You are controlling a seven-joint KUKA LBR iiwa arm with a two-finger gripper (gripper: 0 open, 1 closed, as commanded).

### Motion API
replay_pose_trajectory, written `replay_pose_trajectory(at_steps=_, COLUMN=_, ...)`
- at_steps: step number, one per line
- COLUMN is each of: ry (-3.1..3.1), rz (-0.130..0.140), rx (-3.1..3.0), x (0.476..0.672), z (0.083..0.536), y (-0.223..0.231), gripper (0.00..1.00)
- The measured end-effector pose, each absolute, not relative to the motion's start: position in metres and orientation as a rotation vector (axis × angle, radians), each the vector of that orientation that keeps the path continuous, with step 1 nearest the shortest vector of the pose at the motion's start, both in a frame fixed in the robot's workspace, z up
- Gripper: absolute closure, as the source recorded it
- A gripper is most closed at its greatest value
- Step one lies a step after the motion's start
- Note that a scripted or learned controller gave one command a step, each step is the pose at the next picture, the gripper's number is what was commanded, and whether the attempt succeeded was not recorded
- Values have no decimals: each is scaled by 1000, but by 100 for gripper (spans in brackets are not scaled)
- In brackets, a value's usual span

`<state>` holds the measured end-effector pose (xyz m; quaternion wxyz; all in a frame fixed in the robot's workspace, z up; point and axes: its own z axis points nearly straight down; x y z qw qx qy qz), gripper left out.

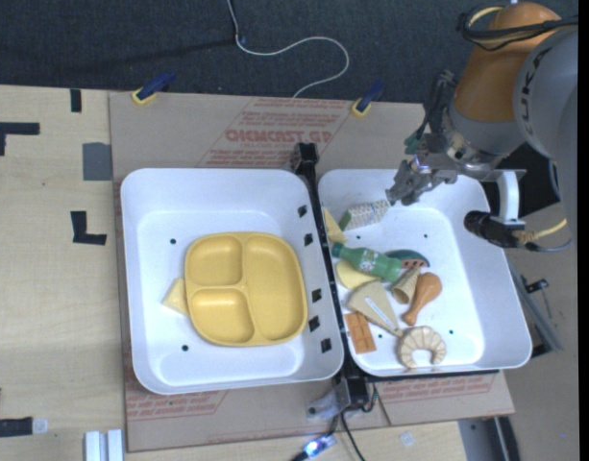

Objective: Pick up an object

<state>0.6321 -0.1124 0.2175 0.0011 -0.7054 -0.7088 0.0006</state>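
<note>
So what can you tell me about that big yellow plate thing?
The tray is pale yellow, looks like plastic, with rounded corners and three sunken compartments: two at the far side, one nearer. Nothing lies in them. It lies flat, slightly turned, in the middle of the left bin. A yellow wedge pokes out from under its left edge. The gripper is away over the right bin.

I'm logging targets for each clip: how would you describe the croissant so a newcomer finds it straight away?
Start at the right-hand white bin, the one crowded with toy food. Go to its near edge, at the bottom of the pile, below the brown drumstick. The pale tan, ridged, crescent-shaped croissant lies there, the only curled piece among straighter neighbours like the green bottle.
</note>
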Motion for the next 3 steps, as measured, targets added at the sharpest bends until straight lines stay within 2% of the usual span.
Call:
replay_pose_trajectory(at_steps=1, ry=-2226, rz=2, rx=-2214, x=634, z=212, y=-61, gripper=100)
replay_pose_trajectory(at_steps=2, ry=-2225, rz=-1, rx=-2216, x=628, z=235, y=-39, gripper=100)
replay_pose_trajectory(at_steps=3, ry=-2222, rz=4, rx=-2219, x=636, z=221, y=-35, gripper=100)
